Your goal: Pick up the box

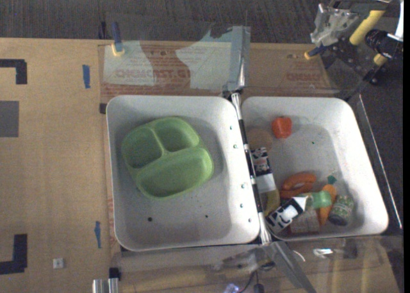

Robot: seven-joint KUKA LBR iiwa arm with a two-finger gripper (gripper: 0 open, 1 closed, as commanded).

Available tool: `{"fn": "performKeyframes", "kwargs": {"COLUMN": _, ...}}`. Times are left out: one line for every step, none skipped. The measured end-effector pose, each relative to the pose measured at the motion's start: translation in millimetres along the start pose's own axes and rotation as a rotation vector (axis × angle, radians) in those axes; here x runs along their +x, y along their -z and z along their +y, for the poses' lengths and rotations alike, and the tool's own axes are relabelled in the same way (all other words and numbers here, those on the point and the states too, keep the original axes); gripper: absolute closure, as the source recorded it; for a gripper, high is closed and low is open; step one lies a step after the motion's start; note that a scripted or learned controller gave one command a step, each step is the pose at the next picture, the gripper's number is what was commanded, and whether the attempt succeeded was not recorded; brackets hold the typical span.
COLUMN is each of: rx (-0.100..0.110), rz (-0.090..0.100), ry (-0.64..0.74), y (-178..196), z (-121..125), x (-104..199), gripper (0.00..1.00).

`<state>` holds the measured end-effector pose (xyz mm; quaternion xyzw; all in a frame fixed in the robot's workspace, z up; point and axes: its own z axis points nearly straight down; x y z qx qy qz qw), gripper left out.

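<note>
Dark carpet is seen along the top of the view, and below it a cardboard-covered bench (pixel 51 157) marked with blue tape and black corner marks. Two shallow white bins are set side by side on it. The left bin (pixel 128 227) holds a green divided tray (pixel 168 156). The right bin (pixel 365 150) holds the clutter: a black-and-white box (pixel 286 213) lying tilted near the front left corner, a second cow-patterned carton (pixel 260 161) against the dividing wall, an orange toy (pixel 299 183), a small red-orange item (pixel 281 126) towards the back, a carrot-like piece (pixel 325 198) and a small green bottle (pixel 342 209).

The arm is seen at the upper right, with the gripper (pixel 330 25) held well above and behind the right bin, apart from everything in it (whether its fingers are apart or together cannot be told).

Progress is judged as barely begun: the box lies untouched in the bin, and approach, descent, closing and lifting are all left to do.

Open room is found in the middle and back of the right bin. The box is crowded, however, being close to the front wall and the dividing wall, with neighbours touching or just beside it on its right.
</note>
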<state>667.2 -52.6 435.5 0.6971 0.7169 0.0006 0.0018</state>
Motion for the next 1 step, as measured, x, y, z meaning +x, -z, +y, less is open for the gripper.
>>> {"fn": "performKeyframes", "kwargs": {"rx": 0.001, "rz": 0.001, "ry": 0.264, "y": 0.8, "z": 1.3, "x": 60.4, "gripper": 1.00}}
